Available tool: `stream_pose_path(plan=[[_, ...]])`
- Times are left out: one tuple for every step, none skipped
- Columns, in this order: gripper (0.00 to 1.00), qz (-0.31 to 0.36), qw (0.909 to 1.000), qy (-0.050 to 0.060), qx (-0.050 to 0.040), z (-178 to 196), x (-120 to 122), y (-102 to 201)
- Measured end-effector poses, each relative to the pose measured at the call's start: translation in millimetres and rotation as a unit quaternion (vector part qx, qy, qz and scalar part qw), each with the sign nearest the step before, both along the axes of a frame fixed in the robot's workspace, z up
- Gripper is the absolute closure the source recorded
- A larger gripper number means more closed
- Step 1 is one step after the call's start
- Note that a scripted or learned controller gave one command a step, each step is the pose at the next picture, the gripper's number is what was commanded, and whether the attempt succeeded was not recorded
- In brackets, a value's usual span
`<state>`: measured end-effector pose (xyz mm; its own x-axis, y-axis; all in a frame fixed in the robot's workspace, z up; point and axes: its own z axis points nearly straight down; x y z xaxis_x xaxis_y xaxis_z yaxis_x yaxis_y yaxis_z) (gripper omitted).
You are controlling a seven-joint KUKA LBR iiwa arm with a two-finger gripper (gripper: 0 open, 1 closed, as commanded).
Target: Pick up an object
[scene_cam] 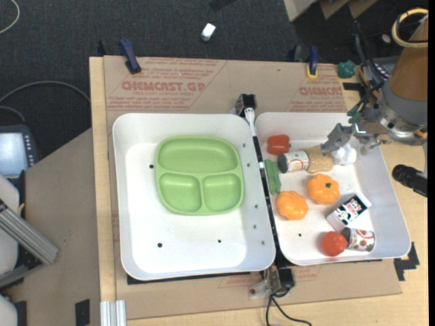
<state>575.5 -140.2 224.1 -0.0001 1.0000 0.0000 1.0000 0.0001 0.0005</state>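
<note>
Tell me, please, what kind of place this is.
Probably a robotics lab bench for picking tests: two white bins on a clamped board, toy food such as a small pumpkin, and a robot arm reaching in.

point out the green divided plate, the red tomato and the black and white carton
green three-compartment plastic plate [198, 156], camera view, top compartment
round red tomato [332, 244], camera view, its middle
black and white small carton [348, 210], camera view, top face

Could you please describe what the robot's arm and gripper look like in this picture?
The arm is a rounded grey body with an orange-tan band above the wrist. Dark cables run beside it at the wrist. The gripper is made of grey metal, with angular, bracket-like parts.
</note>
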Motion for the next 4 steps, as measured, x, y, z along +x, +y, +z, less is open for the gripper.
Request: stream_pose_path(plan=[[0.0, -0.002, 1.0, 0.005, 0.0008, -147, -22, -32], [0.0, 0.0, 1.0, 0.004, 0.0017, -140, -86, 10], [1.0, -0.001, 1.0, -0.001, -0.0004, -129, -82, 8], [1.0, -0.002, 1.0, -0.002, -0.001, -120, -82, 8]])
